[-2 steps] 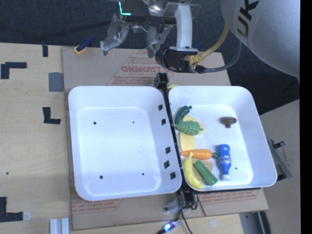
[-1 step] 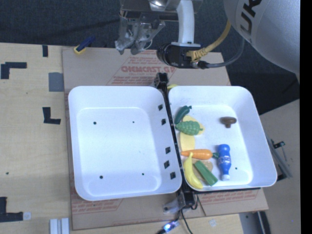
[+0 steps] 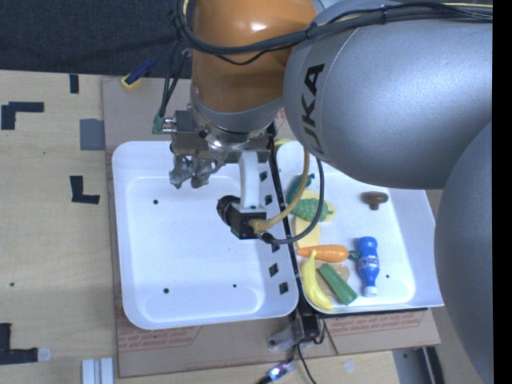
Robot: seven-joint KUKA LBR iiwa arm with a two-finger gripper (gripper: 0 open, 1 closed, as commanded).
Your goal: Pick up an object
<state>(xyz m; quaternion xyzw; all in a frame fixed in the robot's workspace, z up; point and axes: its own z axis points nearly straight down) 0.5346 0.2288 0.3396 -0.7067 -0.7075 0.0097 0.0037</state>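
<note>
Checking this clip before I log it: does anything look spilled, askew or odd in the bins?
Nothing spilled or broken. The toys, a carrot, blue bottle, banana and green piece, lie crowded in the right bin, while the gripper hangs over the left bin.

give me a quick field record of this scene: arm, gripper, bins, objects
arm: grey KUKA arm with orange band, reaching in from the right
gripper: gripper over the left bin's far part; nothing seen between the jaws
left bin: left bin, white, shallow
right bin: right bin holds the toys
objects: carrot, blue bottle, banana, green vegetable, corn cob, small brown piece
task state: no object picked up yet
</note>
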